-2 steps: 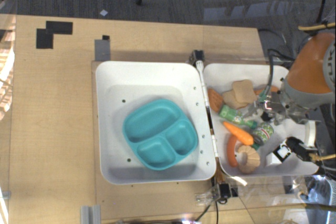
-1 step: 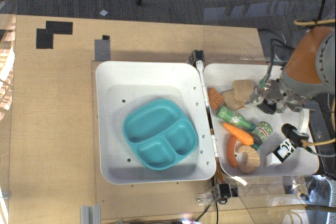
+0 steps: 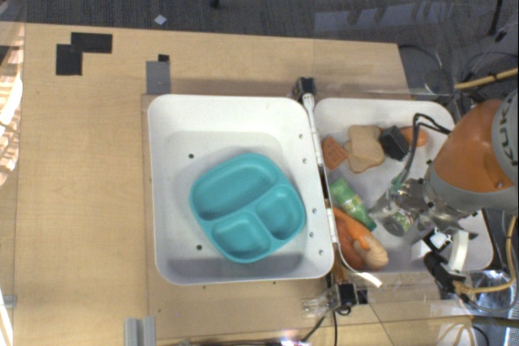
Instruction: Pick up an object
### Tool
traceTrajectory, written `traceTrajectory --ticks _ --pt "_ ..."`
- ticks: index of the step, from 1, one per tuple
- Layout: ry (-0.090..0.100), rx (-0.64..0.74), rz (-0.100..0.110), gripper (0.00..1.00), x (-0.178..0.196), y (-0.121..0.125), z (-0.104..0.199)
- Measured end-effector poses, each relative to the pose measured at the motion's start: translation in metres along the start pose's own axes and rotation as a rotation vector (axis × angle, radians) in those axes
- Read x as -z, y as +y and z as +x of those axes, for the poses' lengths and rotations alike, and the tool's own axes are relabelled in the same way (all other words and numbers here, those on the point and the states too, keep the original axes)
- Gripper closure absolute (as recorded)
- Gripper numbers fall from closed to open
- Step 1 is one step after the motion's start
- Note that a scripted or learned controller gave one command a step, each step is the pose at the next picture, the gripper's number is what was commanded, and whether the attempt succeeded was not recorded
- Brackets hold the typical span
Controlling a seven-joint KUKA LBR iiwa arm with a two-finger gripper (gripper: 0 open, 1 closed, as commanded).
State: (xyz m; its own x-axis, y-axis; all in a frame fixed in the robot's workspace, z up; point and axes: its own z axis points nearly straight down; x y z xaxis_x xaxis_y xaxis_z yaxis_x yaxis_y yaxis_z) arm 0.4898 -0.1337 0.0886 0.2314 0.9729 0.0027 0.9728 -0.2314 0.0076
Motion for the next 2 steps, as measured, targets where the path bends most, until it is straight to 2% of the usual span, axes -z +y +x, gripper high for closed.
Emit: traceTrajectory --ticks 1,2 --pt "0.001 0.006 -0.011 1.0 0.013 0.005 0.002" --pt "0.004 0.143 -0.012 1.0 0.151 0.068 0.094"
